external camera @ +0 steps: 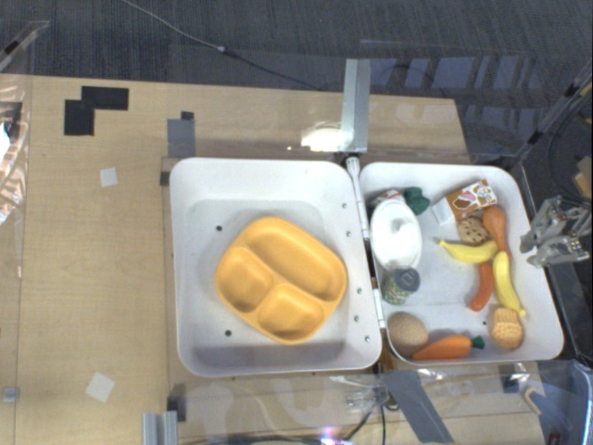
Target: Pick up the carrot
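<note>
The carrot [446, 347], orange with a small green stub at its right end, lies flat along the front wall of the right bin [547, 341]. It sits between a tan egg-shaped item [407, 330] and a bread-like piece [506, 326]. My gripper [554, 234] hangs at the right rim of that bin, well to the right of and behind the carrot, touching none of the items. Nothing shows in its grasp.
The right bin also holds a white bottle [396, 233], a small can [400, 284], two bananas [468, 251], a red-orange pepper [483, 286], an orange vegetable [496, 224] and a snack packet [471, 197]. The left bin [195, 248] holds a yellow divided plate [281, 278].
</note>
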Robot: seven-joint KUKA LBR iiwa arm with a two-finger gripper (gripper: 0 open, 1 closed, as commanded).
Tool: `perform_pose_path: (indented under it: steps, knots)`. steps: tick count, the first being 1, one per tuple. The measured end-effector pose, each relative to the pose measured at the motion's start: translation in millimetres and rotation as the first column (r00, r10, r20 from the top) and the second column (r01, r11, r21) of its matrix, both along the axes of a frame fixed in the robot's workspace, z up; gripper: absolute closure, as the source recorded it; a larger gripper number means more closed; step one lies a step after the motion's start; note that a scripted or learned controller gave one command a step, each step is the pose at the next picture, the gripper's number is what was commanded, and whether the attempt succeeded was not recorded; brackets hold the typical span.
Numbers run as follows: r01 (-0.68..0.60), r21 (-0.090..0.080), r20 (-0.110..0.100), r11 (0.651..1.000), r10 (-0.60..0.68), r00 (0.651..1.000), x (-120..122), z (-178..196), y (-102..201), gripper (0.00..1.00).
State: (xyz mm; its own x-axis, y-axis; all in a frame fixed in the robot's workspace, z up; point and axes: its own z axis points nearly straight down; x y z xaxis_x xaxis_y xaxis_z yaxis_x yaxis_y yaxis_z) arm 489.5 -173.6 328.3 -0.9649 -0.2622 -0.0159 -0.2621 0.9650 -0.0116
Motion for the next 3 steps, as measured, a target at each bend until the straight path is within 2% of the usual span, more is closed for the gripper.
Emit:
perform_pose_path:
  steps: [1, 2, 3]
  knots:
    - [-0.281, 0.006, -0.01, 0.96, 0.281, 0.96, 14.0, -84.2, 80.0, 1.0]
    - [-0.376, -0.004, -0.004, 0.926, 0.376, 0.926, 31.9, 8.6, 12.7, 1.0]
    - [-0.34, 0.01, -0.016, 0.94, 0.34, 0.94, 10.0, -112.1, 54.6, 1.0]
